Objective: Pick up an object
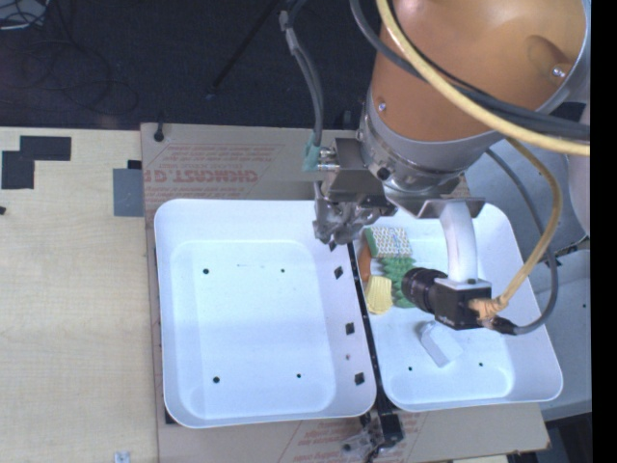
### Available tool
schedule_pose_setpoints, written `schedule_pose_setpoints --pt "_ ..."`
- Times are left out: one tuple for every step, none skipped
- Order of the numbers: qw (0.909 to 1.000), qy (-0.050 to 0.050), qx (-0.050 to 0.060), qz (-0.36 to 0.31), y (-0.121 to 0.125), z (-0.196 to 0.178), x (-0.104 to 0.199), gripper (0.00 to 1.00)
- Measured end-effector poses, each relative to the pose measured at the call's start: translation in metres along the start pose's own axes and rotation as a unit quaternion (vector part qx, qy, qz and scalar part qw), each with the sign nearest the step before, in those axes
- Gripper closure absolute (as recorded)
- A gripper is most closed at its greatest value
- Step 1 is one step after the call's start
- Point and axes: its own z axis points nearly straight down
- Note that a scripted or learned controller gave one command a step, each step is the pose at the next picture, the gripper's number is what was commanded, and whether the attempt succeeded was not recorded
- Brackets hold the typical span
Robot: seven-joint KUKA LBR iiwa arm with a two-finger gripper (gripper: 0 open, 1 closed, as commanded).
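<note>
End effector (pixel 337 228) is hanging over the seam where the left bin (pixel 241 394) and right bin (pixel 521 374) are meeting, toward the 12 o'clock end. Clenched or released: cannot tell, the wrist is shading it.

Risks, as judged:
- Coming straight down from here, it is likely heading for the bin rims rather than a bin floor. A knock or an empty close would follow.
- 4 candidates are crowding together in the right bin: orange piece (pixel 366 258), checked piece (pixel 389 240), green piece (pixel 398 274), yellow piece (pixel 378 297). A close there is liable to be catching 2 at once or squeezing 1 out sideways.
- The orange piece is lying tight by the bin wall, leaving little room on that side.

Position: the cluster is sitting at 4 o'clock from the end effector, near it. The orange piece is closest, just beside it. A grey block (pixel 435 344) is lying alone at 5 o'clock, well apart, and is looking like the cleaner target.
</note>
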Motion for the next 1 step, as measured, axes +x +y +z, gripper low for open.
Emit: schedule_pose_setpoints --pt "1.0000 0.001 -0.001 -0.002 -0.0003 -0.0679 0.0742 1.00"
